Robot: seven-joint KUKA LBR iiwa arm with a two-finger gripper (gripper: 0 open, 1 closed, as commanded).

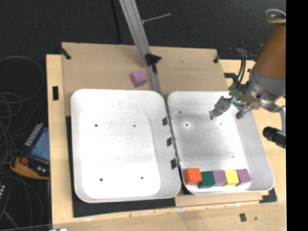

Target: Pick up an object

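Up above right bin (pixel 250 129), gripper (pixel 226 108) spread open, empty

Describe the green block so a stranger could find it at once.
Look at the right-hand white bin; a row of five blocks lines its near edge. The green block is second from the left, between the orange block and a purple block. It is the only green one.
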